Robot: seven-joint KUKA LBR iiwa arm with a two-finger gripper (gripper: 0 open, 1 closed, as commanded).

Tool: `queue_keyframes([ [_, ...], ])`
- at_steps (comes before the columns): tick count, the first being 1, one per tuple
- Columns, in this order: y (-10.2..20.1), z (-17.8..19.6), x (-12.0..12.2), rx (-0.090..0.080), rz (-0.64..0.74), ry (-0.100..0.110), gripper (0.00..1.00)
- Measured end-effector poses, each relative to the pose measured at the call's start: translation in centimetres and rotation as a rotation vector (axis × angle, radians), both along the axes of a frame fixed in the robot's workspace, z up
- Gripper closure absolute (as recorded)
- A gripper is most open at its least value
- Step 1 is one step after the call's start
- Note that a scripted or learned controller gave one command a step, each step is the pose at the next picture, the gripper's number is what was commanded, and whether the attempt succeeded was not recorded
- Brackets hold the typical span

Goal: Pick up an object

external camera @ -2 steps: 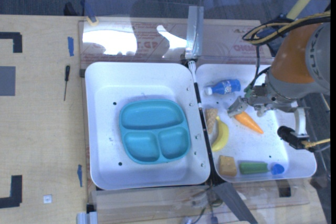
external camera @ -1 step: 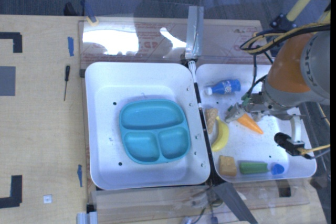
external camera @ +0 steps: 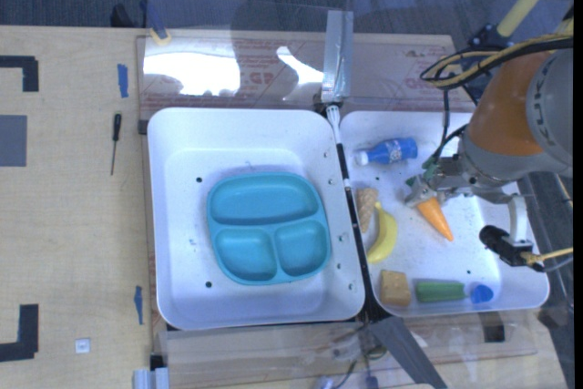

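My gripper [external camera: 423, 188] hangs low in the right bin [external camera: 533, 291], reaching in from the right. Its tip is right at the upper end of an orange carrot [external camera: 437, 219] that lies slanted on the bin floor; I cannot tell whether it is touching or gripping it. A blue bottle [external camera: 388, 150] lies on its side just up and left of the gripper. Further left are a yellow banana [external camera: 384, 237] and a pale bread-like piece [external camera: 366, 199].
Along the right bin's front edge lie a tan cube [external camera: 394, 287], a green cylinder [external camera: 439, 291] and a small blue cap [external camera: 481, 293]. The left bin [external camera: 173, 196] holds a blue divided plate [external camera: 267, 228]. A central wall [external camera: 343, 187] separates the bins.
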State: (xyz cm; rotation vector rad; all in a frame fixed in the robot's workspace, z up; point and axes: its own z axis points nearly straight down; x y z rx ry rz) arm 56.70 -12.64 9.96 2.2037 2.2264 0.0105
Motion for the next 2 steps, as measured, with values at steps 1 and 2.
queue_keyframes([
  [1,-5.2,-1.3,-1.7,0.002,-0.145,0.007,1.00],
  [2,-3.4,-1.3,1.6,0.001,-0.145,0.005,1.00],
])
